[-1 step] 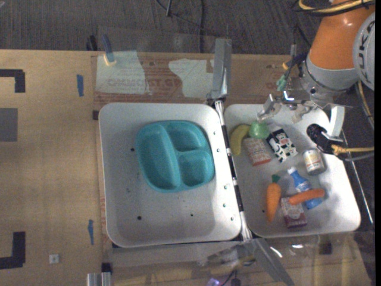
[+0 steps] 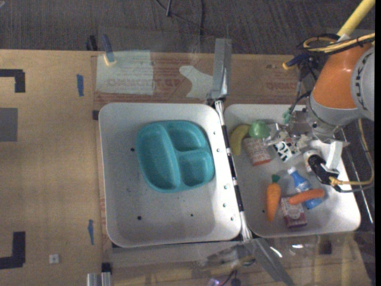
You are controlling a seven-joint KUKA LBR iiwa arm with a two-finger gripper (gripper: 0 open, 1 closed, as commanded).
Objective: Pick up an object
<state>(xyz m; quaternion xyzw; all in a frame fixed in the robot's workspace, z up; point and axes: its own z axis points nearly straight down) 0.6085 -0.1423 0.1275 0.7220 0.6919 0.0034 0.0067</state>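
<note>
Below us, nearest the camera, the bench [image 2: 47, 219] carries two shallow white bins side by side. The left bin [image 2: 119, 219] holds a teal divided plate [image 2: 175, 155], lying flat and well apart from anything the arm could reach now.

The right bin [image 2: 256, 222] is where we find the pickable things. Closest to us sits a small reddish box [image 2: 294, 213], touching an orange stick-like toy [image 2: 307, 196] that lies across a blue bottle [image 2: 300, 183]. Just beside them, a toy carrot [image 2: 272, 199] lies lengthwise with its green top pointing away from us. We judge the carrot light, stiff and a little slick, best pinched across its thick middle. The box looks light and flat-sided, so it should grip easily. The bottle is rounded and likely to roll.

Farther back lie a small can with a pale label [image 2: 257, 151], a yellow banana [image 2: 239, 138] against the bin's inner wall, and a green ball [image 2: 259, 128]. A black-and-white spotted piece [image 2: 286, 151] sits just under the arm's tool. The ball would likely slip from two fingers.

At the far right, the arm [image 2: 339, 85] reaches in, grey with its orange band, bent down over the bin's back corner. Its gripper [image 2: 284, 137] hangs low among the far objects, near the can and the spotted piece. We cannot tell whether it is spread or pressed together, nor whether it pinches anything.
</note>
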